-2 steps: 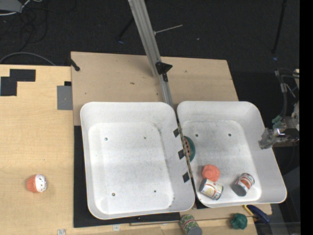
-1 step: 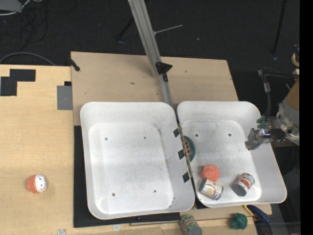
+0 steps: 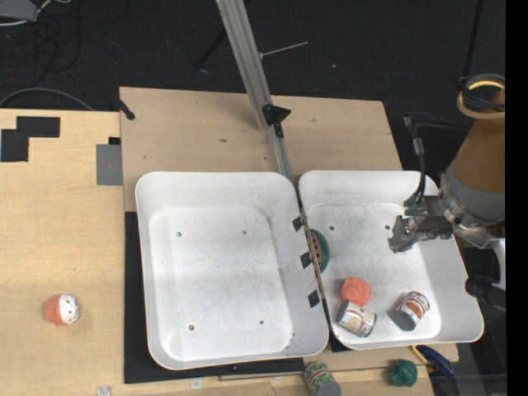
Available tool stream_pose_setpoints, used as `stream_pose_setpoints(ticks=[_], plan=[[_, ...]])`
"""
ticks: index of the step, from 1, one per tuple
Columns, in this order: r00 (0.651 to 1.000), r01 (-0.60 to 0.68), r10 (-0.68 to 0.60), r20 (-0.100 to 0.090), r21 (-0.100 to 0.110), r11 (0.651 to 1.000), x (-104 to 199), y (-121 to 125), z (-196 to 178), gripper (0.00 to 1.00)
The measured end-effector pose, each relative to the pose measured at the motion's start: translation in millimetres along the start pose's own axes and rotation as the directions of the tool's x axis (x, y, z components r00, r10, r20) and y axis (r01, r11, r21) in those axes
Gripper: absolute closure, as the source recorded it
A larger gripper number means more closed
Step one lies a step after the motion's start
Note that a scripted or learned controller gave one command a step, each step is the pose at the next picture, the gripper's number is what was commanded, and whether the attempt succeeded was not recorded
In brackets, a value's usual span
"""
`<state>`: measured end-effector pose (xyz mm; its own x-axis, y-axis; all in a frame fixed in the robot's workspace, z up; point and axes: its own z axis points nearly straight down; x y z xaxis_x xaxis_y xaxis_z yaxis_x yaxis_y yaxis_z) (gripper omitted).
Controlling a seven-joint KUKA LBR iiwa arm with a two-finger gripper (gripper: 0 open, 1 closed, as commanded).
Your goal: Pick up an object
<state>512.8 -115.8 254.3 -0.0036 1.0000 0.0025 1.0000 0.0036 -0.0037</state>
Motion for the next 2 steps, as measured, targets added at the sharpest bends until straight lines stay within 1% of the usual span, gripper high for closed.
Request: stream_pose_setpoints(ticks=[1, 2], plan=[[1.000, 0.002, -0.002, 0.000, 0.000, 1.000, 58, 13, 4, 1.00], [1.000, 0.001, -0.001, 0.000, 0.003, 1.000, 119, 17, 16, 1.00]])
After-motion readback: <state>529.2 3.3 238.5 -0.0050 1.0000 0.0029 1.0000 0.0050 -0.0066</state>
